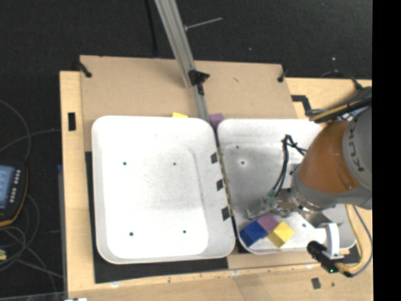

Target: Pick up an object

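Item: KUKA iiwa arm (332,162), grey with an orange band, reaching in from the right over the right bin (250,137); partial lettering "KU" reads on the grey shell at the right edge. Gripper (276,207): low over the near part of the right bin, its tip lost among dark cabling and metal parts, so whether it is spread or pressed together cannot be told, and nothing can be seen pinched in it. Contents, right bin, near-left corner: one blue block (253,233), one purple block (267,222), one yellow block (281,232), clustered and touching or nearly so; the purple block lies just near of the gripper, the blue to its near-left, the yellow to its near-right. Left bin (153,187): white, speckled, four small dark dots. Behind the bins, on the tabletop (138,86): a yellow piece (180,115) at the far rim of the left bin and a purple piece (216,119) at the gap between bins. A grey metal rail (175,30) slants in from the far side.
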### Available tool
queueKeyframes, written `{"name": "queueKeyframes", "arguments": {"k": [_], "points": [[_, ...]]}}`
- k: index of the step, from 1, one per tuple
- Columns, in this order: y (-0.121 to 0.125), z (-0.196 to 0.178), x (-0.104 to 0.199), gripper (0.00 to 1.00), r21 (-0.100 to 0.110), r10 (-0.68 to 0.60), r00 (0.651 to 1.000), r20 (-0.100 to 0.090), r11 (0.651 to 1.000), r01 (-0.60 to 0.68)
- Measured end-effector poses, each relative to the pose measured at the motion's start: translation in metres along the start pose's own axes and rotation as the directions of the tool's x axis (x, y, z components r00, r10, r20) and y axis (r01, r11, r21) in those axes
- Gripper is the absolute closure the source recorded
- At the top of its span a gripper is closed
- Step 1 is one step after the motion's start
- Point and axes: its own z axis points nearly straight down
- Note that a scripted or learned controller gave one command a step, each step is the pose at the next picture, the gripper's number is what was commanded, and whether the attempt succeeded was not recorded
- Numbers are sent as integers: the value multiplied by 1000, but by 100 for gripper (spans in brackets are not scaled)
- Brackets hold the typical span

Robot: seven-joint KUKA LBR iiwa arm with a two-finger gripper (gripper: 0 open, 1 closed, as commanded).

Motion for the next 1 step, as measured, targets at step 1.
{"name": "queueKeyframes", "arguments": {"k": [1], "points": [[51, 1, -53, 0, 1, 1, 1000, 2, 1000, -1]]}}
